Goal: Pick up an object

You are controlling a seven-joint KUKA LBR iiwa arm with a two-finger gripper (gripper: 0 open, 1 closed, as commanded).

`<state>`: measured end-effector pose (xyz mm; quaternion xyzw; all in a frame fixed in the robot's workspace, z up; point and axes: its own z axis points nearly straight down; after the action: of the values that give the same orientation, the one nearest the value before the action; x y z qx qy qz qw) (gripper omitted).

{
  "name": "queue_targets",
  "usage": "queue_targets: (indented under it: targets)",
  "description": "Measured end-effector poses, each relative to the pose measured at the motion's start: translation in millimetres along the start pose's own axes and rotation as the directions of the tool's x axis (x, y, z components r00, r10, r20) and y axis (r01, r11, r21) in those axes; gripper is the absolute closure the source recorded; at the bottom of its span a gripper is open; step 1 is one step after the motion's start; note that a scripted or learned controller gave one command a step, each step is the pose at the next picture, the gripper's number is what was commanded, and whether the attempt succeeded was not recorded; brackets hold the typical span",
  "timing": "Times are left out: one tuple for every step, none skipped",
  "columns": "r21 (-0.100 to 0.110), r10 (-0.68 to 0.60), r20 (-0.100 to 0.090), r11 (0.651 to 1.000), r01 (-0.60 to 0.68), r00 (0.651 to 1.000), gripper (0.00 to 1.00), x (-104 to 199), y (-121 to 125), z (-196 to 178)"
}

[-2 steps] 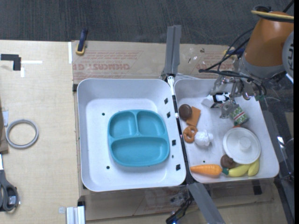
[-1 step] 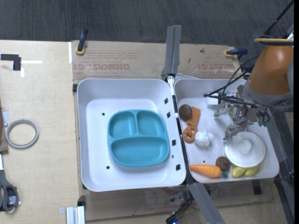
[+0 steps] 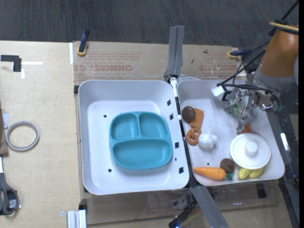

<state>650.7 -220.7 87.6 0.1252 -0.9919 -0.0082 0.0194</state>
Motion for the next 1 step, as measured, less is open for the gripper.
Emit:
queue_targets:
  targets:
    - [0.019,0.037,0.042,0.999,-0.038,0.998,0.0,22.9,6.1,-5.0]
